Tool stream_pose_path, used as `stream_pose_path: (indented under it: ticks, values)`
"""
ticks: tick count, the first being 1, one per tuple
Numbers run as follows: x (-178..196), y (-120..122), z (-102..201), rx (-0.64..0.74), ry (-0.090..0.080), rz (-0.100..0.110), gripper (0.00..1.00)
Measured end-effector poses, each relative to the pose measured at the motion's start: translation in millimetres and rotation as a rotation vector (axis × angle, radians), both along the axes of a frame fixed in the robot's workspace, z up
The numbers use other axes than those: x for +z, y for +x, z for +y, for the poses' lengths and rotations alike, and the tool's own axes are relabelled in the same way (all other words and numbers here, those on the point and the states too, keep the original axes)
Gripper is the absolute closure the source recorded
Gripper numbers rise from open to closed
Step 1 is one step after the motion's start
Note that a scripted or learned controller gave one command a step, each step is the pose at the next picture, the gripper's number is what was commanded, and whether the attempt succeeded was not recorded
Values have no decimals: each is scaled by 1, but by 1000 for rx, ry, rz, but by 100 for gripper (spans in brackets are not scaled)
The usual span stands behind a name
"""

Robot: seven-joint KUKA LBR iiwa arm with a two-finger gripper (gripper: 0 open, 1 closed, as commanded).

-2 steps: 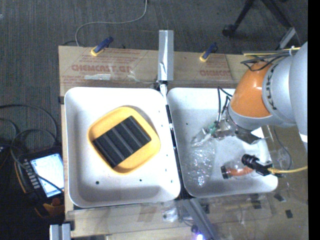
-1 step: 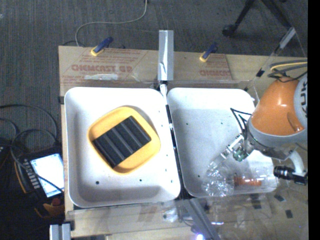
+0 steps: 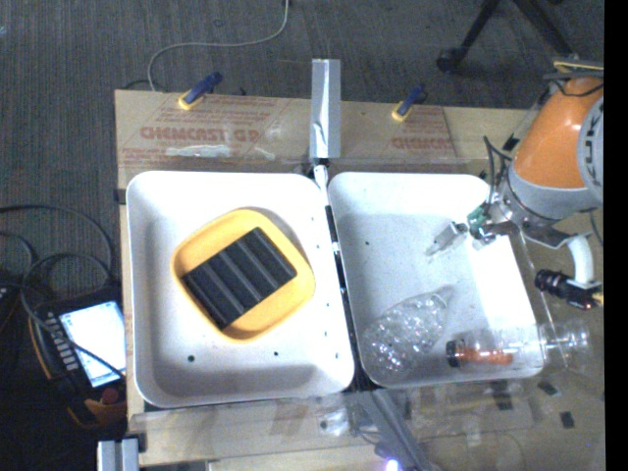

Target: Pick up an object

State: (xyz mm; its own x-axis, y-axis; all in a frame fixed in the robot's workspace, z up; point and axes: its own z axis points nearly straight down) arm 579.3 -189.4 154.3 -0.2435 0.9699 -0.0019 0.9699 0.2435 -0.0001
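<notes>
A yellow pad with a black ribbed centre [image 3: 243,273] lies in the left bin [image 3: 147,214]. In the right bin [image 3: 392,199] a crumpled clear plastic piece [image 3: 404,328] rests near the front. A clear bottle with an orange label [image 3: 491,353] lies on its side at the front right corner, its end poking past the rim. My gripper [image 3: 453,235] hangs over the back right part of the right bin, well apart from the bottle and the plastic. The grey arm with its orange band [image 3: 554,140] comes in from the right. Nothing shows in the gripper.
A metal post [image 3: 325,106] stands behind the seam between the bins. Two blue-and-yellow clamps [image 3: 201,88] [image 3: 409,100] hold the cardboard backing. A lit tablet [image 3: 86,340] and cables lie on the floor at left. A chair base [image 3: 500,8] stands at the back.
</notes>
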Motion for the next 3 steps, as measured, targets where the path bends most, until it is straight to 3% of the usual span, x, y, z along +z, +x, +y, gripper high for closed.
stream_pose_path:
  ticks: [1,2,3]
  values:
    - [-17,-69,8,-129,1,3,0]
    - [42,-41,5,-337,0,1,0]
    - [85,-86,-6,25,-1,1,0]
